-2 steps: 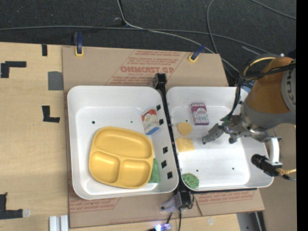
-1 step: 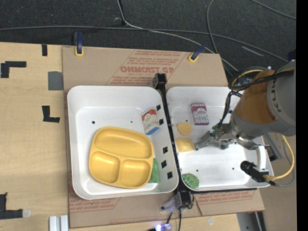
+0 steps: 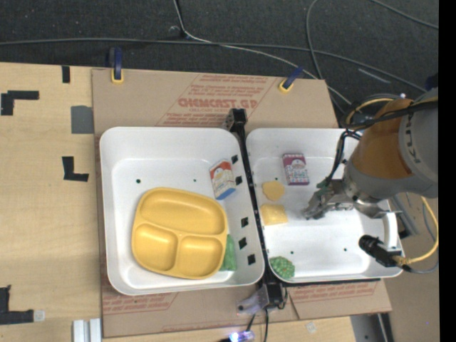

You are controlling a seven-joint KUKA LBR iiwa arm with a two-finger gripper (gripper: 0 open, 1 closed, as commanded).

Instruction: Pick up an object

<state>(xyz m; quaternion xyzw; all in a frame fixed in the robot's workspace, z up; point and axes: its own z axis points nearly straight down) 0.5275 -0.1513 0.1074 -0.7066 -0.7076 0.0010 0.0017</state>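
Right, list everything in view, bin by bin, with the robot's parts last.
bins: 2, white, side by side on cardboard
divided tray: 1, yellow, left bin
small carton: 1, white, red and blue, left bin by the divider
green item: 1, left bin, beside the tray
purple box: 1, right bin, far side
yellow pieces: 2, right bin, left part
green lump: 1, right bin, near corner
hand: 1, dark, over right bin

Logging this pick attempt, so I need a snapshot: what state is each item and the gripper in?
Yellow divided tray: flat, upright, left bin.
Small carton: leaning on the divider.
Purple packet: lying flat, right bin.
Green object: resting at the front wall.
Gripper: low over the right bin, holding nothing visible.
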